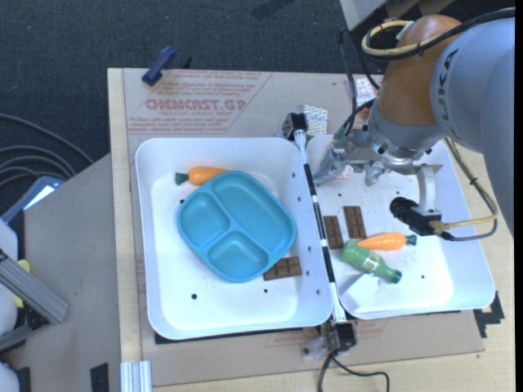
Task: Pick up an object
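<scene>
Orange carrot [203, 174], left bin: one end tucked under the blue divided plate [235, 225]. Chocolate bar [283, 269]: partly covered by that plate's lower edge. Grey arm [482, 80]: cut off at the right edge. Gripper [357, 160]: fingers indistinct beneath the wrist.

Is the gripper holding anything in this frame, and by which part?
Cannot be told: the gripper sits low over the right bin, its tip hidden beneath the wrist.
</scene>
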Controlling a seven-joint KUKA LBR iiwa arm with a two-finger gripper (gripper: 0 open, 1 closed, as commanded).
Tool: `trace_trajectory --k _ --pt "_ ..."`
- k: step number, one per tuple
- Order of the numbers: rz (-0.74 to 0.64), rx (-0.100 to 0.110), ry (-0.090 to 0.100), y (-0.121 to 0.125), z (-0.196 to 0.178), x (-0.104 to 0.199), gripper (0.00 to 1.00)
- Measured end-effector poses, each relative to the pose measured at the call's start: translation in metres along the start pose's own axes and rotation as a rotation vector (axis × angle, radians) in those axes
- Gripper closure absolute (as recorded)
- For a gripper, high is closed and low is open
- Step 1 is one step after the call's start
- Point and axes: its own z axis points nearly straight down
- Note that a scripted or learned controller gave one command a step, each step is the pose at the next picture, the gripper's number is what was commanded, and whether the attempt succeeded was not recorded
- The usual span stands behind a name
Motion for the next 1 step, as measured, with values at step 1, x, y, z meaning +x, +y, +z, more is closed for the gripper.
trace_trajectory --k 1 --pt "0.001 -0.003 -0.002 0.0084 -0.0001 -0.0638 0.0"
